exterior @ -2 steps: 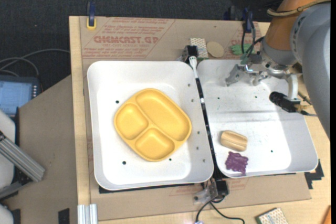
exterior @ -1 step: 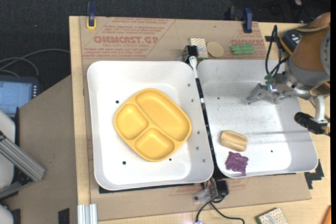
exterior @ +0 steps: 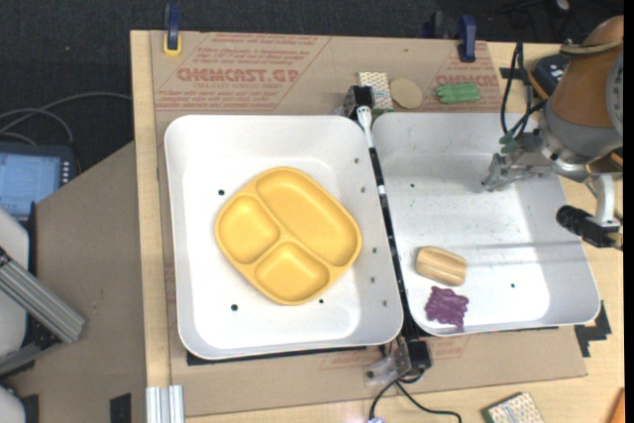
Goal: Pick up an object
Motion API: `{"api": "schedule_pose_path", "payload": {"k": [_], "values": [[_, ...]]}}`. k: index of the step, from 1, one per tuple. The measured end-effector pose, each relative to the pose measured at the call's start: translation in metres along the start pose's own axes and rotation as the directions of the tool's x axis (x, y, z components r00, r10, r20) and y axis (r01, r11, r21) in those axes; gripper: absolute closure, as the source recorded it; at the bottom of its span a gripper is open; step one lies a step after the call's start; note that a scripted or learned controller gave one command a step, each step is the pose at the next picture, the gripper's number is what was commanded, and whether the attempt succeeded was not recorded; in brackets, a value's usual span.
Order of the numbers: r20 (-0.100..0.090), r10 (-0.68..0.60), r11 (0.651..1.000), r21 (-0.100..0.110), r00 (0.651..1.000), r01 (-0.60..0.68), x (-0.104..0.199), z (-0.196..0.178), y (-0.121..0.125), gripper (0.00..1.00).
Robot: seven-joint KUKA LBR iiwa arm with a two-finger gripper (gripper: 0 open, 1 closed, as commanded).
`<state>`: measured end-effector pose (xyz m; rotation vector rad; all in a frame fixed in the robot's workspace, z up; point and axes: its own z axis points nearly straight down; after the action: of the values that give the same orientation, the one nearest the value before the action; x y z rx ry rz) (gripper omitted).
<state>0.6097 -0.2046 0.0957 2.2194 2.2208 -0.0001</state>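
Looking at the right bin (exterior: pixel 555 243), you find the hand (exterior: pixel 503 171) low over its floor toward 12 o'clock, and you cannot tell if it is spread or pressed together (it is too small and dark against the wrist). Nothing lies under it there. The risk, I judge, is a grasp on bare plastic: the two objects sit well apart from it, toward 7 o'clock in this bin. These are a tan bread-like piece (exterior: pixel 441 264) and, just beside it at its 6 o'clock, a purple grape bunch (exterior: pixel 447 307) near the rim. The bunch so near the wall may slip or be pushed away. The left bin (exterior: pixel 188 243) holds a yellow divided plate (exterior: pixel 287 235), at its centre.
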Motion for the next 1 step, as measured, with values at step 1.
{"api": "schedule_pose_path", "payload": {"k": [1], "values": [[-0.003, 0.004, 1.0, 0.006, 1.0, -0.004, -0.0201, -0.0156, -0.0578, 1.0]]}}
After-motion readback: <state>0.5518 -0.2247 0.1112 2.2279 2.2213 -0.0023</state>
